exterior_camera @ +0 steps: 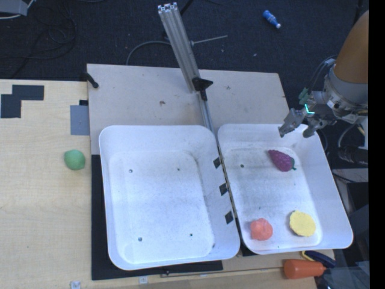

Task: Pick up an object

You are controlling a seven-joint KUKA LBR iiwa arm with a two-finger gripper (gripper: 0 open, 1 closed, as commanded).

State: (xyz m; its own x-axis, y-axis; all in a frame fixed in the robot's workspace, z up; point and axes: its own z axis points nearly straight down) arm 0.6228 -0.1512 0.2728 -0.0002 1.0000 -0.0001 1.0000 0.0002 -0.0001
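Item: pick-up task, not yet begun on any object.

Tool (299, 125): poised over the far right corner of the right bin (337, 212); fingers spread apart, nothing between them. Approach, descent, grasp and lift all appear left to do.

Likely candidate: purple object (281, 159), lying on the bin floor just below and slightly left of the tool, apart from it. Oblong, dark magenta, tapered, with a small green tip at one end; resembles a toy vegetable.

Others: red-orange lump (261, 229) and yellow disc (302, 223), well nearer the camera than the tool, side by side by the bin's near wall.

Green ball (74, 159): far left of the tool, on the bench (36, 209).
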